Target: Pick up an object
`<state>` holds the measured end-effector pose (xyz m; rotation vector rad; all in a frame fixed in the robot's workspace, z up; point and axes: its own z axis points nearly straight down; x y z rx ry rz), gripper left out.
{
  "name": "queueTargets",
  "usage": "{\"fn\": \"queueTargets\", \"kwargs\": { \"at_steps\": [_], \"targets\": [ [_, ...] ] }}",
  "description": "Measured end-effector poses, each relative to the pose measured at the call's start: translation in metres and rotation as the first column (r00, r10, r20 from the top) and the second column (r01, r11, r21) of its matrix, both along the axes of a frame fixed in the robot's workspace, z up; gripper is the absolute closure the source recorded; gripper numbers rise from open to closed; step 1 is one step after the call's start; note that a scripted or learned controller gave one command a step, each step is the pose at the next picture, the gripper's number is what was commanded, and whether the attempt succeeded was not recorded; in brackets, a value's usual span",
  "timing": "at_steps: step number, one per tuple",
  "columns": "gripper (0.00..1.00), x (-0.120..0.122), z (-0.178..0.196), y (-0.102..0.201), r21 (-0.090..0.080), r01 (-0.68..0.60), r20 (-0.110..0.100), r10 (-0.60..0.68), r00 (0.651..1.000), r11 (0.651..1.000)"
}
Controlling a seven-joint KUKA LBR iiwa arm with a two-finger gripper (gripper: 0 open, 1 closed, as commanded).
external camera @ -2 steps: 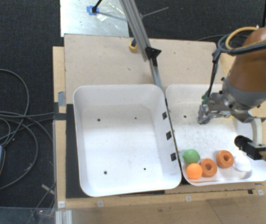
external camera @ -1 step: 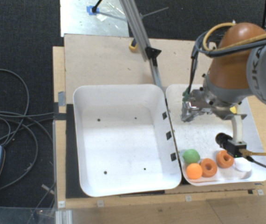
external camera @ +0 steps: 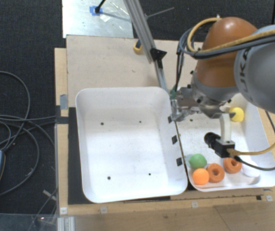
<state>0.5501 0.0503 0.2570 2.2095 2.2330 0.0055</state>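
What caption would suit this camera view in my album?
Grey-and-orange arm reaches over the right bin of balls and rings.

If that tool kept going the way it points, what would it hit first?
Probably the bare floor of the right bin, beside its left wall, where the tool hangs; depth is unclear.
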Motion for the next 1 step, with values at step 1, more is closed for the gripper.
{"fn": "queueTargets", "kwargs": {
  "at_steps": [1],
  "targets": [
    [1.0,0.012,-0.0004,0.047,0.0,0.001,0.0,-0.001,1.0,1.0]
  ]
}}
